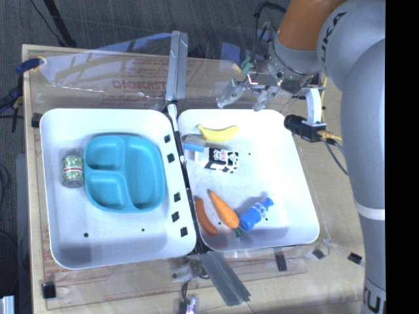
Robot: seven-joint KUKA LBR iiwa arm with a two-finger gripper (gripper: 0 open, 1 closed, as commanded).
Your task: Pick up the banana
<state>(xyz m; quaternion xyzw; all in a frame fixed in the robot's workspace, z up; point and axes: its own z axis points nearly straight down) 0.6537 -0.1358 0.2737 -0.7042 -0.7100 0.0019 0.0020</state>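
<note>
While dark carpet surrounds it, bench (39, 77) bears two bins (59, 241).

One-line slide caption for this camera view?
Open gripper hovers above the right bin's far rim, near the banana lying inside.

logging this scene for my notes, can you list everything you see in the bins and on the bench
bins: 2, white, side by side on the bench
tray: 1, blue, three compartments, left bin
can: 1, green label, left bin, beside the tray
banana: 1, yellow, right bin, far side
small box: 1, blue and white, right bin, by the divider
card: 1, black and white, right bin, middle
carrot: 1, orange, right bin, near side
sausage: 1, reddish brown, beside the carrot
bottle: 1, blue, right bin, near side
gripper: 1, open, above the right bin's far rim
</note>
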